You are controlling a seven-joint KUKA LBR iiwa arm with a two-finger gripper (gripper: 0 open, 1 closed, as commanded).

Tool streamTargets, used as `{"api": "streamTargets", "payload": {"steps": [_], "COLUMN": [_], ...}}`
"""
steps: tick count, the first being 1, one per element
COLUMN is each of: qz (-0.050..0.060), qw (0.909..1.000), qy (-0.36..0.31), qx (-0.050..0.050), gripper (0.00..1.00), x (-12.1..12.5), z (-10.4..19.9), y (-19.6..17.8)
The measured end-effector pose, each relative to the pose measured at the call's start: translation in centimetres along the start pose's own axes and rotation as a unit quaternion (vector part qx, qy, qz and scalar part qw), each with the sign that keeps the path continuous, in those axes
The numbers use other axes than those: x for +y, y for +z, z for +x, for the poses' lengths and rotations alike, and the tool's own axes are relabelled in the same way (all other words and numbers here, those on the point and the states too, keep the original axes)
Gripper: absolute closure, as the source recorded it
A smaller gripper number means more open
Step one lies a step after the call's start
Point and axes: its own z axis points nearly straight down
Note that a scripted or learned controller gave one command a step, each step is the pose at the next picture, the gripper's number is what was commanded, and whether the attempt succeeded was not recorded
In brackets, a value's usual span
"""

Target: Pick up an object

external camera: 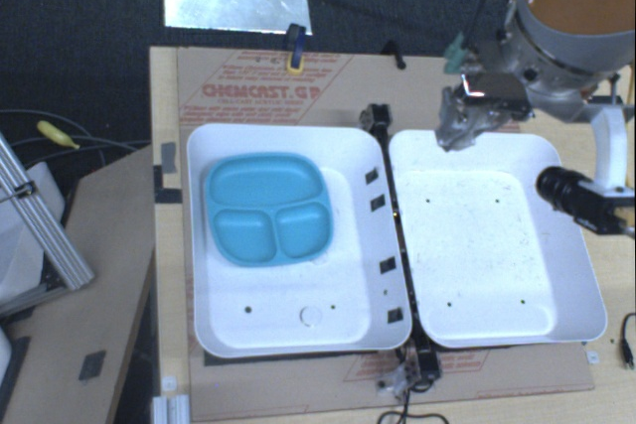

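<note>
One pale blue plastic divided tray (pixel 268 208) is lying in the left white bin (pixel 234 323), left of centre frame. At upper right the tool (pixel 459 126) is hovering over the right white bin (pixel 571 318); its spread I cannot tell.

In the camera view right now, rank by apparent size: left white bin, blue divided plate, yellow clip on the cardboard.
1. Left white bin, largest.
2. Blue divided plate, lying inside that bin.
3. Yellow clip, smallest by far; it sits farther from the camera, but the gap is too big to matter.
</note>
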Motion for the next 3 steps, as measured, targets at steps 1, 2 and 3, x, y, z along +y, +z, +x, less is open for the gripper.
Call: {"api": "streamTargets", "payload": {"steps": [1, 2, 3], "qz": [0.003, 0.003, 0.003], "qw": [1.0000, 1.0000, 1.0000], "qy": [-0.003, -0.005, -0.006], "qx": [0.000, 0.000, 0.001], "gripper": [1.00, 1.00, 1.00], "x": [-0.1, -0.1, 2.0], "z": [0.5, 2.4, 7.2], "y": [2.9, 4.1, 4.7]}}
